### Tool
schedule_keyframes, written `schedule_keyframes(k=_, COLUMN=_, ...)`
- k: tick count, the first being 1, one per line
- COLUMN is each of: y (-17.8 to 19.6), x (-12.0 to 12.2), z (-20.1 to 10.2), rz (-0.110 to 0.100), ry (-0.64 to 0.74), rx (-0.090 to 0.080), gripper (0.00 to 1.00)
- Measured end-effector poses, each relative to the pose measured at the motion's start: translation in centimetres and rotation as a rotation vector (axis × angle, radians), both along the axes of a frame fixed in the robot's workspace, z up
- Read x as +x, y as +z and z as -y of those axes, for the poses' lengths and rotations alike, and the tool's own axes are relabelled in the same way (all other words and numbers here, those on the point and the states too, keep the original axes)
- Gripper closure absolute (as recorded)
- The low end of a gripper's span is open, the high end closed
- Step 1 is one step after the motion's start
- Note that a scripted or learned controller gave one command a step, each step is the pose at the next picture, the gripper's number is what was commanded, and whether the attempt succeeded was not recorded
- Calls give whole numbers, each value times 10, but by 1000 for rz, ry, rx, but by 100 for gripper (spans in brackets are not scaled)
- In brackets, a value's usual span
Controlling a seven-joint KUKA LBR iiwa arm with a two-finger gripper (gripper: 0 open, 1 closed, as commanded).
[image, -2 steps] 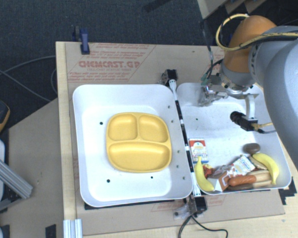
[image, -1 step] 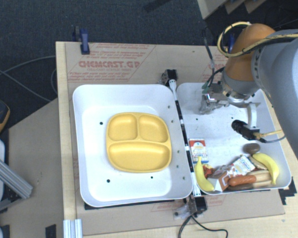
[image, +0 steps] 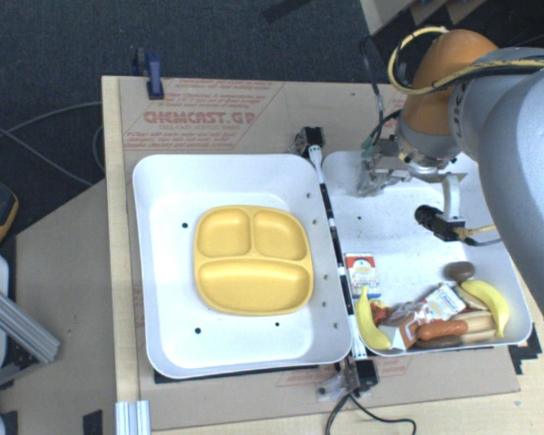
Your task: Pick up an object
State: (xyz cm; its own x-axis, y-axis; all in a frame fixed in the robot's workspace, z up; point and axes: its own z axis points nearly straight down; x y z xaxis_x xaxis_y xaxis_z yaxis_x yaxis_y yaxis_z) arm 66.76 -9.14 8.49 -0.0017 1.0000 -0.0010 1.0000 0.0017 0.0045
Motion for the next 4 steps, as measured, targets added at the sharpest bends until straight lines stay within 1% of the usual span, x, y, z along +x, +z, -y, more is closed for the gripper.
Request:
schedule_keyframes(k=1, y=0, x=-50, z=7, rz=-11, ry=-4, rx=2, gripper=100)
schedule_keyframes(k=2, y=-1, x=-109, z=7, rz=-12, ry=-4, rx=3, gripper=100)
schedule_keyframes(k=3, y=1, x=4, z=35, rz=8, ry=2, rx=-3, gripper=100)
schedule_keyframes(k=4, y=0, x=-15, z=13, rz=-7, ry=0, rx=2, gripper=100)
